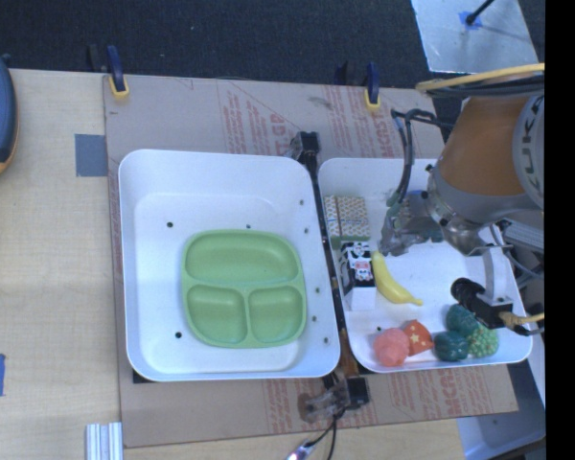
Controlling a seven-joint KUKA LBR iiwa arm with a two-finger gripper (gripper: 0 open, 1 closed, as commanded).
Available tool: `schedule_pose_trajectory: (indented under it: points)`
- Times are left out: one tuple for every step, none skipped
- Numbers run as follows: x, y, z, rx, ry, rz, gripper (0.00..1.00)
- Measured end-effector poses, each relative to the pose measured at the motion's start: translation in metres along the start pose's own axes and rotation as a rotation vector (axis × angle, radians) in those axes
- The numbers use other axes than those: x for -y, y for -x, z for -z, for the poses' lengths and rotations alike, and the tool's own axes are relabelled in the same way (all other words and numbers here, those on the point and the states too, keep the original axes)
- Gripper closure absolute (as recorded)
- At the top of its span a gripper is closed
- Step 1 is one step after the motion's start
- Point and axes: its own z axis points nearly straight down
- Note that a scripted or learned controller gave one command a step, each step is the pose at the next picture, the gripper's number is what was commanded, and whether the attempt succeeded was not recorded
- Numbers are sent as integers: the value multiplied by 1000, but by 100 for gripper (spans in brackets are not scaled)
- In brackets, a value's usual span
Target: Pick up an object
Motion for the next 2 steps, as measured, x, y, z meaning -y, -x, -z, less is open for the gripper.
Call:
schedule_pose_trajectory:
  points:
    - [-15,-15,0,2,3,0,100]
    - [-32,17,0,2,4,-5,100]
